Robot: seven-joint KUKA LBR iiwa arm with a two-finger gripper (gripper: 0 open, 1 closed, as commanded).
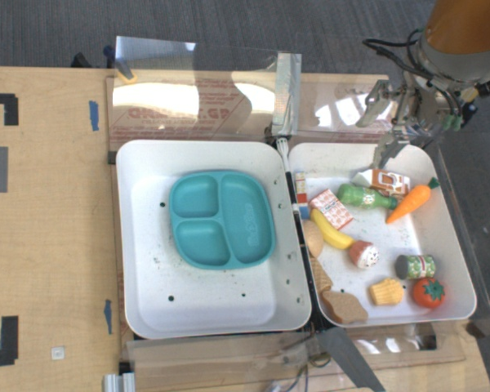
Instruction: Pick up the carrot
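The carrot (412, 202) lies in the right bin (461, 260), in its upper right part, close to the right wall and near the far corner. Its long axis runs on a diagonal: the green top points up and to the right, toward the wall, and the orange tip points down and to the left, toward the middle of the bin. The hand (389, 147) hangs over the far edge of the same bin, and the carrot is just beside it, a little nearer to the camera and slightly to the right. I cannot tell if the hand is open or closed, because the parts are thin and mixed with cables, and nothing is seen inside it. I judge that the coming move is short: the hand must go toward the near side and a bit right, and turn so it closes across the diagonal of the carrot. A small orange and white carton (389, 183) touches or almost touches the carrot on its left, and a green vegetable (366, 196) lies just under that carton, so the grasp may catch them. In this bin I count one carrot, one banana (333, 231), one tomato (429, 292), one green can (416, 265), one red and white box (332, 209) and one piece of corn (386, 291). The left bin (139, 243) on the worktop (41, 219) holds one teal divided plate (223, 219)
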